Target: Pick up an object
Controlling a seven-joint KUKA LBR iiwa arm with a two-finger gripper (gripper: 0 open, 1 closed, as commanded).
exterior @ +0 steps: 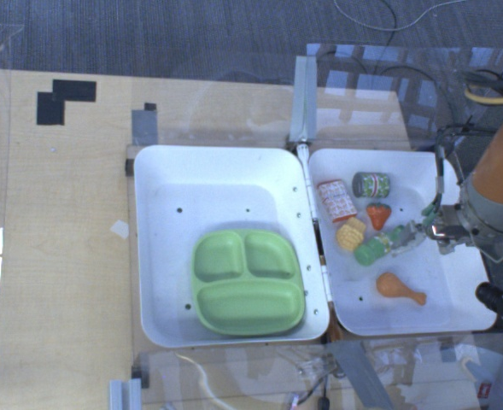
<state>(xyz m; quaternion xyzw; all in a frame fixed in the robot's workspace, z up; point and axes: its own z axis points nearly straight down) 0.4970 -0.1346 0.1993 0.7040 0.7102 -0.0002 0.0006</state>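
Observation:
The right bin (456,310) holds several toy foods. A small green-labelled can (371,184) lies at the back, with a red and white packet (337,200) to its left. A red strawberry-like piece (378,216) and a yellow corn cob (350,234) sit in the middle. Just below them lies a green piece (371,252). A tan drumstick (400,288) rests nearer the front. My gripper (411,237) reaches in from the right, low over the bin, its tip close to the right side of the green piece.
The left bin (161,195) holds a green divided plate (247,280) at its front. A metal divider (303,101) rises behind the seam between the bins. The arm's orange band (499,173) hangs over the right bin's right edge.

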